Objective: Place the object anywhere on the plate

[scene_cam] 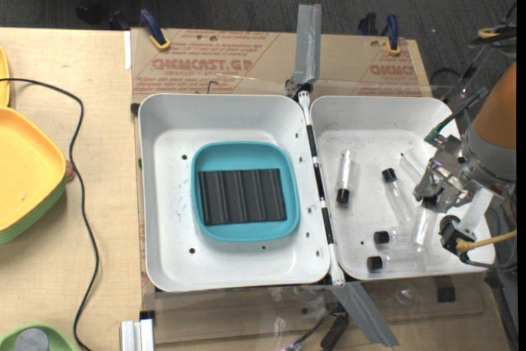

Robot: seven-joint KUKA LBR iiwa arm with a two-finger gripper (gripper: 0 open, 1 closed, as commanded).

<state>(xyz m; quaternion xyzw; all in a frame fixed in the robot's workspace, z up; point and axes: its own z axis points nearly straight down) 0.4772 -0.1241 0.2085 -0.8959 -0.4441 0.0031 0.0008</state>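
A teal plate (pixel 244 193) with a dark ribbed centre lies in the left white bin (pixel 164 177). Several clear plastic tubes with black caps lie scattered in the right bin (pixel 362 123). One tube (pixel 344 175) lies toward the left of that bin, with its cap pointing to the front. Another tube (pixel 397 189) sits mid-bin, and two black caps (pixel 380 237) (pixel 375 263) lie near the front. My gripper (pixel 431 188) hangs low over the right side of the right bin, beside a clear tube (pixel 422 228). I see nothing clearly held in it.
A raised divider (pixel 315 168) separates the two bins. Yellow and green dishes (pixel 25 177) and a black cable (pixel 82 201) lie on the wooden table to the left. Cardboard with blue clamps (pixel 154 27) backs the bins.
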